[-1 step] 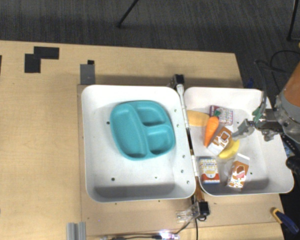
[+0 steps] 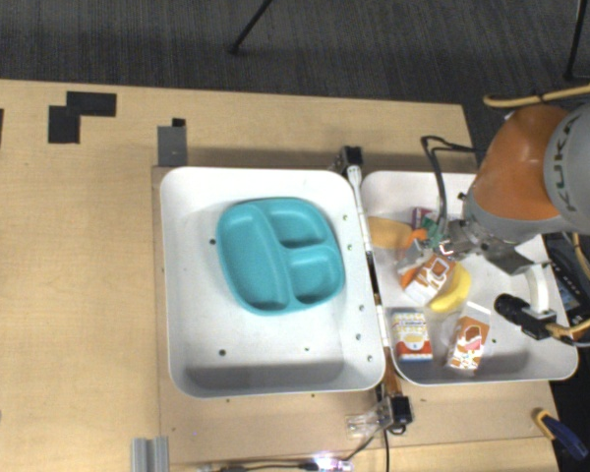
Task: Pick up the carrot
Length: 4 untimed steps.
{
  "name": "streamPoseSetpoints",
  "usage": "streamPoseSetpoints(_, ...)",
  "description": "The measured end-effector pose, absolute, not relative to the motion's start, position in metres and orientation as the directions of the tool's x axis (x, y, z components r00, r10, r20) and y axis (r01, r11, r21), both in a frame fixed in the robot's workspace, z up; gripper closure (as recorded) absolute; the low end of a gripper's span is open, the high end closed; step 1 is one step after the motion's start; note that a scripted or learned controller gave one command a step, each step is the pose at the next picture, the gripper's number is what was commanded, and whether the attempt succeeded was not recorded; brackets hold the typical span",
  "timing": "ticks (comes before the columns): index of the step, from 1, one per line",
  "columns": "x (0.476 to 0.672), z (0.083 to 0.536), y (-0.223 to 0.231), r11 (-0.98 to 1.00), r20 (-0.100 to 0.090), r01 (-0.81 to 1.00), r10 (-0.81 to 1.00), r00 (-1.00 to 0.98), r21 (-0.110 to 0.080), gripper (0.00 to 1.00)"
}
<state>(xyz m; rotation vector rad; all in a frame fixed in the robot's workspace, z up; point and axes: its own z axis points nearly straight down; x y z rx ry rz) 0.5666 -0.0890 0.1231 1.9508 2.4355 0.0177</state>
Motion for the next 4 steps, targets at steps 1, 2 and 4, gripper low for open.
streamPoseSetpoints(1, 0.628, 0.095, -0.093, 0.047, -0.009, 0.998, 0.999, -0.047, 0.029, 0.0)
streamPoseSetpoints(2, 0.632, 0.11, -0.094, 0.051, -0.013, 0.998, 0.999, -0.051, 0.039, 1.0)
streamPoseSetpoints(4, 0.561, 0.086, -0.089, -0.19, 0.002, 0.982, 0.982, 0.19, 0.005, 0.0)
